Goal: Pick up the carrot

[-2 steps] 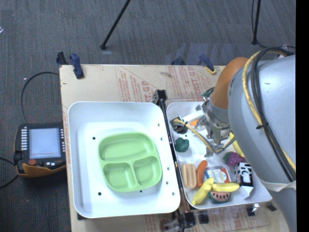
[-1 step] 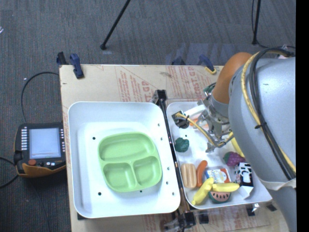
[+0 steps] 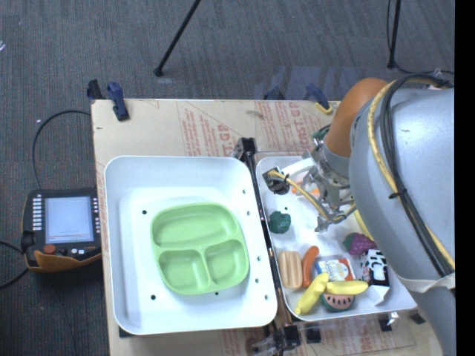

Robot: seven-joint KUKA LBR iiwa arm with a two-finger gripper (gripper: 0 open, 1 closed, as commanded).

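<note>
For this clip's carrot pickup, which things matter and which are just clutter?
Job:
carrot, lying in the right bin
gripper, above that bin

Lying about:
green tray, left bin
banana
hot dog
grapes
watermelon slice

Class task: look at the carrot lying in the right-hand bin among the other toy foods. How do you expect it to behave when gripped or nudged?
The carrot looks like a smooth plastic toy, so probably stiff, light and somewhat slippery. Its long rounded shape suggests it may roll if pushed sideways. It lies close beside the hot dog and banana, so a nudge would likely shift them too.
</note>
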